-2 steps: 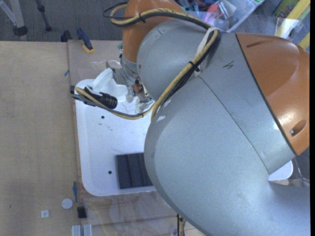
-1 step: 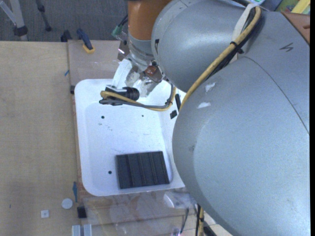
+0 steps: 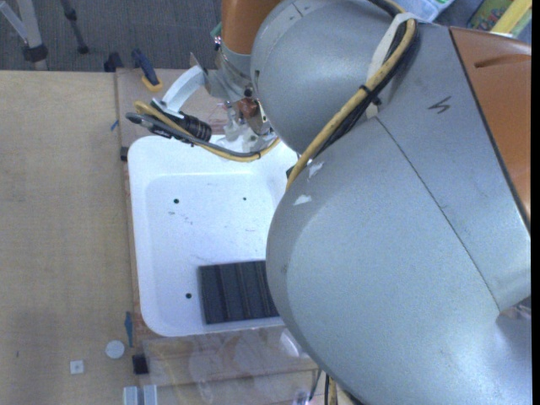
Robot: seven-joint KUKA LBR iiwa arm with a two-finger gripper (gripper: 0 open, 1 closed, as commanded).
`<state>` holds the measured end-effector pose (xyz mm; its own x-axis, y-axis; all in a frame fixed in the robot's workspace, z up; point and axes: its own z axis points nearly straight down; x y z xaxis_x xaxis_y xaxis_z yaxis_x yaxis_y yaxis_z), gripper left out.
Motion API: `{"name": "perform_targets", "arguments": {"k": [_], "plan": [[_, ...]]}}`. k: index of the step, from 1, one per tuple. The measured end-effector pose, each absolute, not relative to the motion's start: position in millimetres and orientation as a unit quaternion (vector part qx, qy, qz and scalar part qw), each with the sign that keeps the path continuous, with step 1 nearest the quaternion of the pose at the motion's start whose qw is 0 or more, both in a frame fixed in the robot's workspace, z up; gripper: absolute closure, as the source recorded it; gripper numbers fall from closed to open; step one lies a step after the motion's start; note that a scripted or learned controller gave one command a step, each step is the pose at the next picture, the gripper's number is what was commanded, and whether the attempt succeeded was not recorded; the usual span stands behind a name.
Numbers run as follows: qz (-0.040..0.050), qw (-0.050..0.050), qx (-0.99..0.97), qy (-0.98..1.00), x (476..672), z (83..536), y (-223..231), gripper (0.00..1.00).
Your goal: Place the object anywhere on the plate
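The grey arm (image 3: pixel 396 201) reaches in from the right and covers most of both bins. Its orange band (image 3: pixel 245 11) and wrist hang over the far bin (image 3: pixel 187 87), and the gripper (image 3: pixel 241 118) points down at the wall between the two bins. What lies under or in the gripper is hidden by the wrist. A dark grey ribbed flat slab (image 3: pixel 236 292) lies at the front of the near white bin (image 3: pixel 181 218), partly under the arm. No other loose object shows on the bin's bare floor.
A black and yellow cable bundle (image 3: pixel 181 127) sticks out left from the wrist over the bin's back rim. A blue clip (image 3: pixel 148 68) sits at the bench's back. A small grey disc (image 3: pixel 114 349) and a black piece (image 3: pixel 139 364) lie on the wooden bench (image 3: pixel 59 226) at the front left.
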<state>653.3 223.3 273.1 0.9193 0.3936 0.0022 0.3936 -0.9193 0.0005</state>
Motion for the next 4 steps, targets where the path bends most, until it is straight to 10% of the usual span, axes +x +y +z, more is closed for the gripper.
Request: {"name": "perform_targets", "arguments": {"k": [1,2,3,4], "plan": [[0.0013,0.0,0.994,0.109,614.0,434,223,1.0],[-0.0003,0.0,0.995,0.099,648.5,371,224,1.0],[0.0014,0.001,0.995,0.099,615.0,434,224,1.0],[0.0011,0.001,0.995,0.099,656.2,412,224,1.0]]}}
